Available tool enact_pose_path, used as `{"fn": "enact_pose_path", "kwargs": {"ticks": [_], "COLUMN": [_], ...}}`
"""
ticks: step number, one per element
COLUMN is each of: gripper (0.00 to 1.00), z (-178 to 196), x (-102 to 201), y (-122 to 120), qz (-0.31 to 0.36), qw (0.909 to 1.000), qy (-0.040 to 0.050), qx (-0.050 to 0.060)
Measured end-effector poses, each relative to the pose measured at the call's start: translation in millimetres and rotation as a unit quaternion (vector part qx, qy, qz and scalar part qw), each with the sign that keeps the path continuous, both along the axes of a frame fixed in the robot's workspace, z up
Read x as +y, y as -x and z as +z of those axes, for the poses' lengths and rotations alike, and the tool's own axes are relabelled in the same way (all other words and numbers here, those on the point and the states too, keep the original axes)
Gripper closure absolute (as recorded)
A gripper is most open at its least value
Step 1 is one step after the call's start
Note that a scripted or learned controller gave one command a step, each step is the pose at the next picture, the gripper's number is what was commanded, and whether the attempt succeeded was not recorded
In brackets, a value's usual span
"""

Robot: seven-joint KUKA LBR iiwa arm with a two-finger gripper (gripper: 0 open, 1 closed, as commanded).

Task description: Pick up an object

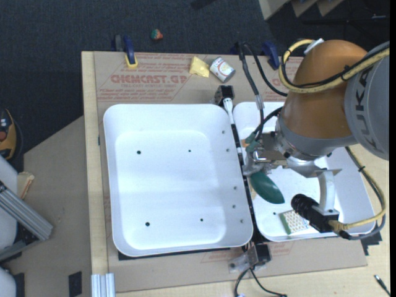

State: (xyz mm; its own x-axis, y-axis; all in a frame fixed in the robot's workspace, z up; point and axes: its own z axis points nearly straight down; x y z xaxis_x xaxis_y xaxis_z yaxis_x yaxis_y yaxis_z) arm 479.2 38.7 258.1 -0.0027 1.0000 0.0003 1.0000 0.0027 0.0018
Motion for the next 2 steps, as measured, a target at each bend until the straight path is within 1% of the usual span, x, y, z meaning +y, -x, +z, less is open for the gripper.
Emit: {"fn": "enact_pose_path", "kwargs": {"ticks": [1,2], "gripper": [1.00,1.00], "z": [-9.3,-20.8], "x": [-19.0,13.2], "y": [0.0,-77.7], "qz": [-0.002,0.001], "qw": [1.0000,1.0000], "qy": [0.0001,0.0002], "qx": [0.002,-0.002]}}
